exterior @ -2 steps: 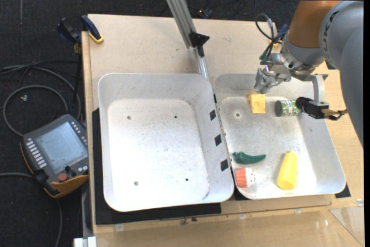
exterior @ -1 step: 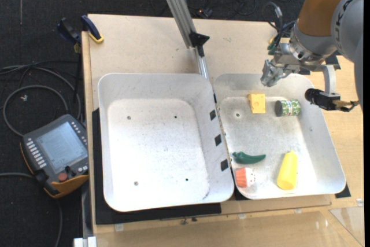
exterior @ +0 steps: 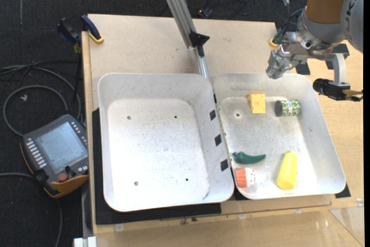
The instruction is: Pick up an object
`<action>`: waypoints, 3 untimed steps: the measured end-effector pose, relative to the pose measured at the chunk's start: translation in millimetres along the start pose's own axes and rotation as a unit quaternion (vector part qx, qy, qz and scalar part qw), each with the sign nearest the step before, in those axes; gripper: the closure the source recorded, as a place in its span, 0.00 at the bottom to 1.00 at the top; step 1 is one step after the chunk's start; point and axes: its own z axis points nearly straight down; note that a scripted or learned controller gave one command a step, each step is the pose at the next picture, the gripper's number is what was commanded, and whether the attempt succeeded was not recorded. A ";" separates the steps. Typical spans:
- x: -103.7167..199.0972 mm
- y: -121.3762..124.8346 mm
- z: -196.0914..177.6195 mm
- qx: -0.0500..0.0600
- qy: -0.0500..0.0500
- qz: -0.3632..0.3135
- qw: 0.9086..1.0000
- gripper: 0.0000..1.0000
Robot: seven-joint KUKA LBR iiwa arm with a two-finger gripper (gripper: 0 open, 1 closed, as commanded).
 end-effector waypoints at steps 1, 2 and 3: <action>52.2 -22.0 -8.5 0.001 0.001 -0.002 1.000 1.00; 106.2 -39.9 -10.4 0.001 0.000 0.001 1.000 1.00; 149.8 -61.8 5.4 0.002 0.001 -0.002 1.000 1.00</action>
